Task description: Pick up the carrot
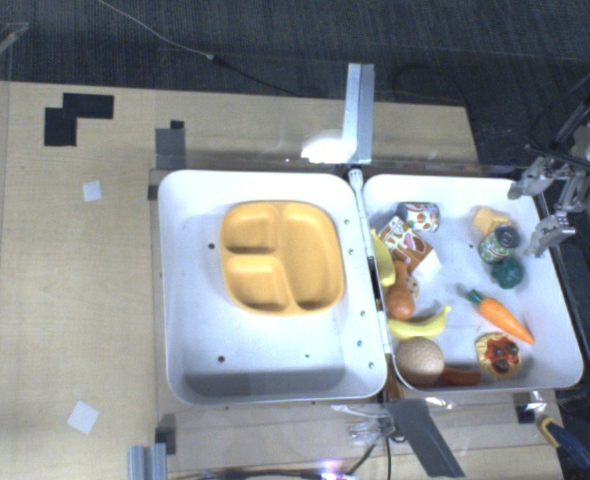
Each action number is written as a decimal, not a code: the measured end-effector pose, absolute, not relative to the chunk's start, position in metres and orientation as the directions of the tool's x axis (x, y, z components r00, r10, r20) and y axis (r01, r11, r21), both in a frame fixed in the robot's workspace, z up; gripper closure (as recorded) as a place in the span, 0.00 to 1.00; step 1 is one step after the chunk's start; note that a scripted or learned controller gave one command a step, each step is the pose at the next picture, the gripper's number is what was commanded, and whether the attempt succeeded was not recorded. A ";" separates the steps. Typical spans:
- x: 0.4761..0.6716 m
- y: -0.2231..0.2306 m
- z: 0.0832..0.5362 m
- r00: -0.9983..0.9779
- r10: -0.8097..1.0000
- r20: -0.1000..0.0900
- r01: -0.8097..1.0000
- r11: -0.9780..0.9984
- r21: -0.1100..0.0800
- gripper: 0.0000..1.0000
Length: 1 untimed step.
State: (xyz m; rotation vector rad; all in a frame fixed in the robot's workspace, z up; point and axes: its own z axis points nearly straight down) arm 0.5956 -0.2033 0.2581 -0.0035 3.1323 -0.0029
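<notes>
the carrot (502,315) lies in the right bin (573,348), in its right half, tilted so the green stub points up-left and the orange tip points down-right. nothing grips it. just below its tip sits a small round dish of mixed food (499,355), near the bin's front right corner. up and a little right of the green stub is a dark teal ball-like object (508,273), and above that a small green can (497,242) resting against a pale yellow cheese wedge (489,220).

across the bin's left half the pile is tighter — a printed snack packet (418,216) at the top, a patterned carton (401,239) below it, a brown piece and a white card beside that, then an orange ball-shaped fruit (402,304) touching a banana (423,321). a second yellow piece leans along the divider wall. at the front sit a brown potato-like lump (420,358) and a dark red sausage-shaped item (460,375) just beside it.

the left bin (190,268) holds a yellow sectioned tray (278,256) with three compartments, lying flat near its centre.

the gripper (553,206) hangs at the right bin's upper right rim, well apart from the carrot — its two fingers (548,238) stand spread, with nothing between them.
</notes>
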 end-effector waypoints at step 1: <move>0.540 -0.205 0.134 -0.997 -0.080 0.000 -0.080 0.997 0.001 0.00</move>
